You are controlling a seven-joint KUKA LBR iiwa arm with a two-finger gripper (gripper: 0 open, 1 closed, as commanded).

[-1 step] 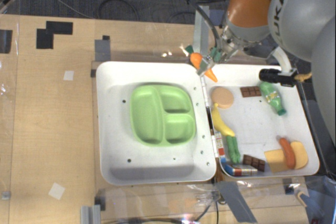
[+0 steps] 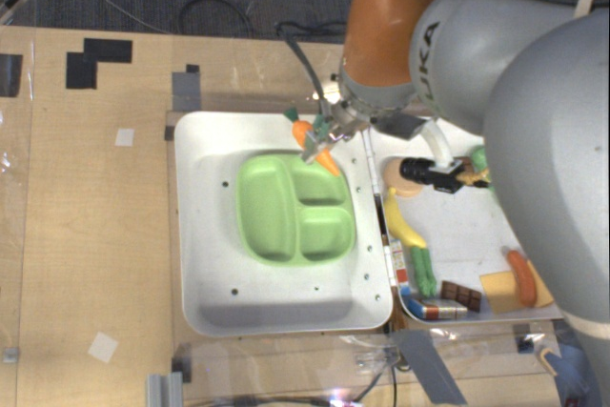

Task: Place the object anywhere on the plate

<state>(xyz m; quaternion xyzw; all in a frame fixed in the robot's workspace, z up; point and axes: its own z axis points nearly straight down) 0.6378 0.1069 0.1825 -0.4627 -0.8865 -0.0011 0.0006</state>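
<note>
My gripper [image 2: 322, 136] hangs over the far right corner of the green plate [image 2: 295, 210], its fingers closed on an orange carrot [image 2: 319, 151]. The carrot sits between the fingers at a slant, with its green top end up near the far wall of the left bin [image 2: 205, 234] and its orange tip pointing down toward the plate's upper right compartment. I judge that I hold it this way because a long, thin vegetable is easiest to pinch across its middle, and the low tip is then the first part to meet the plate.

The plate lies in the middle of the left bin. It has one long compartment on the left and two smaller ones on the right. The carrot's tip overlaps the plate's far right rim, though I cannot tell whether it touches.

Above my gripper are my orange wrist band [image 2: 381, 24] and grey arm, reaching in from the right across the right bin [image 2: 477, 315]. That bin holds the other items: a banana [image 2: 402, 226], a green vegetable [image 2: 423, 272], a chocolate bar [image 2: 461, 295], a wedge of cheese [image 2: 498, 285] and a sausage [image 2: 522, 275]. They lie well apart from the plate, left there as the supply I pick from.
</note>
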